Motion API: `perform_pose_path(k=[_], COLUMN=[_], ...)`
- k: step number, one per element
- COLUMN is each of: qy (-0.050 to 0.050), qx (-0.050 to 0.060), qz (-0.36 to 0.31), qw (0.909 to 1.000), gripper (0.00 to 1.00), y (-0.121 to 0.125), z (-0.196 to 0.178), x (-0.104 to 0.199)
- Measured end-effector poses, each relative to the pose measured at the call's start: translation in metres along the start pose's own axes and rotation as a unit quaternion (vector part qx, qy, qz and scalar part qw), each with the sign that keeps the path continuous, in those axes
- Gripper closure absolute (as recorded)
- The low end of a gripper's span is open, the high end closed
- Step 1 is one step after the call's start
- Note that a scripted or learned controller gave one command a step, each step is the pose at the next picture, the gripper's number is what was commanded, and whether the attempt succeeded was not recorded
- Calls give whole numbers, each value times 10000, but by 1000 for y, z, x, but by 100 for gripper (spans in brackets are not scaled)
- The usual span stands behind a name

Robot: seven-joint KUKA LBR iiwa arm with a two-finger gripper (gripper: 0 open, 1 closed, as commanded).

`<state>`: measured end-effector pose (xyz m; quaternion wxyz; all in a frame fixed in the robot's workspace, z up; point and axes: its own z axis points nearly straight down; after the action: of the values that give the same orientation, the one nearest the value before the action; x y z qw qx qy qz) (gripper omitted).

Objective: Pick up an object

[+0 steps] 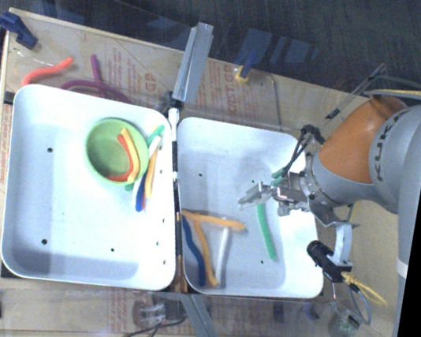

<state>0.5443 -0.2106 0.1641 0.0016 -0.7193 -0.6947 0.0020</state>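
Note:
My gripper (266, 196) hangs over the middle of the right bin (223, 138), reaching in from the right. It sits directly over the upper end of a long green stick (268, 233), which runs down and to the right across the bin floor. A short green bit (281, 171) shows just above the gripper. Whether the stick is touched or gripped cannot be made out. At the bin's lower left lie an orange stick (214, 221), a blue strip (195, 247) and a pale stick (222, 247).
The left bin (40, 231) holds a green bowl (105, 150) with orange, yellow, green and blue sticks (146, 173) across and beside it. A metal divider (194, 53) rises between the bins at the back. Orange and purple pieces (67, 72) lie on the bench behind the left bin.

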Motion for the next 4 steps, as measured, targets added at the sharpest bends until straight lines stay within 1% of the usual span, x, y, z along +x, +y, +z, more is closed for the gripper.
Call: perform_pose_path(k=[2, 3, 4], qy=[0, 4, 4], qx=[0, -14, -15], qz=[-1, -412, -308], qw=[10000, 9992, 9995], gripper=[0, 0, 0], y=[0, 13, 35], z=[0, -22, 72], x=[0, 4, 4])
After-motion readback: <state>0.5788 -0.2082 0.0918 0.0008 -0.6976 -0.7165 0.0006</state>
